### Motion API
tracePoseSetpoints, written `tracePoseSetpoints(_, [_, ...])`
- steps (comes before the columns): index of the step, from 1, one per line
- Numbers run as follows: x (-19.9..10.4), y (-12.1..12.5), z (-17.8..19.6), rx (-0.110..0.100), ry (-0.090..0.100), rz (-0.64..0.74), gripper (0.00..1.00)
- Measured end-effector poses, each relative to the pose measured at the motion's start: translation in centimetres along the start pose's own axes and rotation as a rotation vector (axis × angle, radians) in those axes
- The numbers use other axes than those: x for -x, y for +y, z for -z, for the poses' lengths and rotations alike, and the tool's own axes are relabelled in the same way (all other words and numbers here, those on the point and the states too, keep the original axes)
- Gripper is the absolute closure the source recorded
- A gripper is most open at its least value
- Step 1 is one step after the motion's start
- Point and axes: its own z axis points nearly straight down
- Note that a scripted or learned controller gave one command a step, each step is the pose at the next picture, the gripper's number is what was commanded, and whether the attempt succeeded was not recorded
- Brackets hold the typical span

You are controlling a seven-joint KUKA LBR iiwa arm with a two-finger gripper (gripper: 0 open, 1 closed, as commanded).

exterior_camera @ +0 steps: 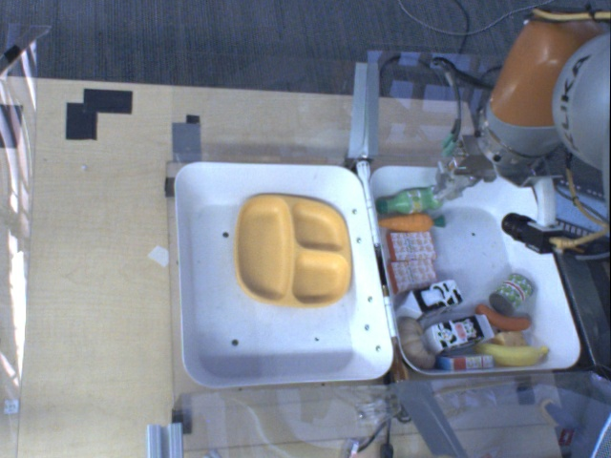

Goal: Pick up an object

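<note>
Right above the green bottle [409, 200], gripper [449, 185] hovers; can't tell its fingers' state, so nothing's picked yet.

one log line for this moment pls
arm: reaching in over right bin | hand: at green bottle, back-left corner | grasp: unconfirmed | left bin: yellow divided tray

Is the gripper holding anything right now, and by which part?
Cannot be told: the gripper sits at the green bottle, right end, in the right bin, but no grasp shows.
</note>
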Motion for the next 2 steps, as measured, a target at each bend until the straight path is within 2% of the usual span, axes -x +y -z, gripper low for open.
tracePoseSetpoints(1, [0.0,0.0,-0.1,-0.001,0.0,-0.001,0.0])
tracePoseSetpoints(2, [0.4,-0.9,-10.3,0.002,-0.001,0.018,0.0])
